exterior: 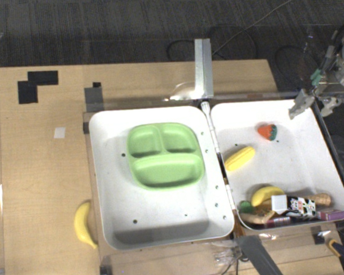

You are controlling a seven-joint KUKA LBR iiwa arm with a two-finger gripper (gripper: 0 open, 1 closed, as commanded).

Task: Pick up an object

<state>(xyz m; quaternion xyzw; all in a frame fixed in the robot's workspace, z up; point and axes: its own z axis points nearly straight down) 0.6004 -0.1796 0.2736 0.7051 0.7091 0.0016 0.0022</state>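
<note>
Grey metal gripper (pixel 308 105) sits at the upper right, over the far right corner of the right bin (pixel 293 153). The arm behind it is cut off by the frame edge, so only the wrist hardware and some cabling show. One finger (pixel 298 105) angles down-left over the bin rim, another points down-right; they stand spread apart with nothing between them.

Right bin, shallow white plastic with rounded corners: a small orange-red strawberry-like toy (pixel 268 131) with a green end lies near the gripper, apart from it. A yellow corn-cob shape (pixel 239 158), ridged, lies tilted by the left wall. Along the near wall is a jumbled pile (pixel 285 205): a curved yellow banana, a green piece, a white block, a black-and-white patterned item, a tan rounded shape, something pink or purple. Items overlap; individual outlines are hard to separate.

Left bin (pixel 112 169), same white plastic, holds a light green divided plate (pixel 164 154) with three compartments, smooth and matte.

Second banana (pixel 84 224) lies on the wooden bench (pixel 38 175) just outside the left bin's near left corner.
</note>
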